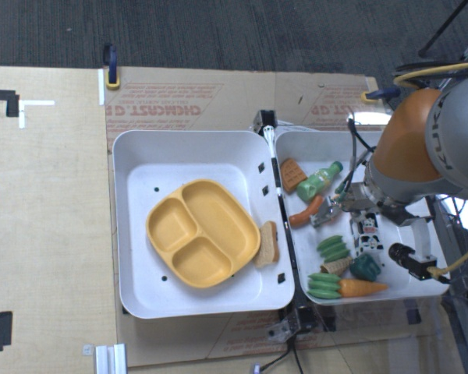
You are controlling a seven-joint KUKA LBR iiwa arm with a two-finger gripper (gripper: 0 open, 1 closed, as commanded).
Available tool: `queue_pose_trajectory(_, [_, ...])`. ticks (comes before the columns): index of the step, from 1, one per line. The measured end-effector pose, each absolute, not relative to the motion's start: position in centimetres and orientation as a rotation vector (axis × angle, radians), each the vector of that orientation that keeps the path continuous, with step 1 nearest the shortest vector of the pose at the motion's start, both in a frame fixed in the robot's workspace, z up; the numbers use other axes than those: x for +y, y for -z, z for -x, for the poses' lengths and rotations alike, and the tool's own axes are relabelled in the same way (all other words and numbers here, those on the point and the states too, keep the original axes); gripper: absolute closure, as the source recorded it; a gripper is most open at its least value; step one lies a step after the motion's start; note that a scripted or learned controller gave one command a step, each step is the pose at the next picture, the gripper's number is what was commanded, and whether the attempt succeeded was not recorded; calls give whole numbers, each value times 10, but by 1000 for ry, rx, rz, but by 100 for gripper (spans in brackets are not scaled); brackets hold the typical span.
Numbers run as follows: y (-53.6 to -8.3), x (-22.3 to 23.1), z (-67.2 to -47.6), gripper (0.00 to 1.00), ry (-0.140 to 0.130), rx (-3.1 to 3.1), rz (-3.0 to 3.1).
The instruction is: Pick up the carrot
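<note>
From my seat, both white bins [125,232] look like smooth, slightly glossy plastic, and the yellow divided plate [203,232] reads as matt plastic. The carrot [363,288] has a smooth plastic sheen. I see pale wood grain on the bench [43,232] and brown printed cardboard [164,100] under the bins.

At the right of the frame you see the arm [444,131]: smooth grey casing with rounded, bulging segments, and a broad glossy orange band [405,142] above the wrist. A yellow cable [429,70] arcs over its top, with thin black cables beside it. The gripper [327,213] at its tip is small, metallic and silver-grey, with dark fittings.
</note>
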State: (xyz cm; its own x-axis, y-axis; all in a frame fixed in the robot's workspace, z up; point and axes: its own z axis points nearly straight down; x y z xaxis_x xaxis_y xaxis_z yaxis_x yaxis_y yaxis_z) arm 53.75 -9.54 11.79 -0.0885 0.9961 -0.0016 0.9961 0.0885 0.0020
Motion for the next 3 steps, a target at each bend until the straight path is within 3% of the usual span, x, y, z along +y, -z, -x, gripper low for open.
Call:
queue_pose_trajectory(1, [-214, -68, -483, 0, 3, 2128, -2310])
queue_pose_trajectory(2, [-126, -107, -567, 0, -3, 1793, -2573])
queue_pose_trajectory(3, [-109, -116, -574, 0, -45, 1414, -2784])
